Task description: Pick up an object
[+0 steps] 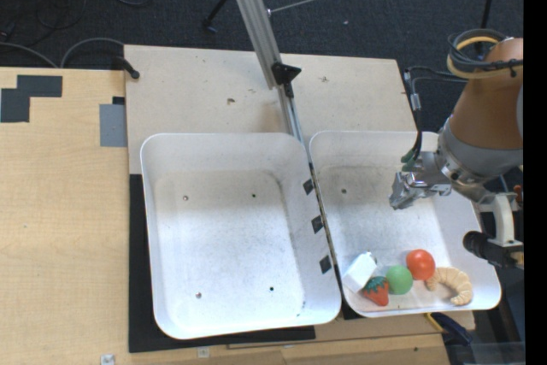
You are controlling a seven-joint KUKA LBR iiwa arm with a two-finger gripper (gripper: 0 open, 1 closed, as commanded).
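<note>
1. Risk of a miss — objects bunched tight in the near corner of the right bin (376, 158): white block (360, 269), strawberry (376, 291), green ball (399, 279), red ball (420, 262) and croissant (453, 285), several touching or just beside one another
2. Likely to nudge a neighbour instead of closing on one piece; round balls apt to roll away along the bin floor
3. Sloped bin wall close behind the pile — danger of a finger catching the rim on the way down
4. Croissant lying against the near right rim, awkward to straddle
5. Hand (408, 192) poised over the middle of the right bin, near its right wall, well apart from the pile, pointing down and slightly toward the divider
6. Cannot tell whether spread or pressed together — too small and blurred; nothing visibly between the fingers
7. Grey arm (483, 128) entering from the bench's right edge, wrist bent down over the bin
8. Left bin (162, 184) bare of objects
</note>
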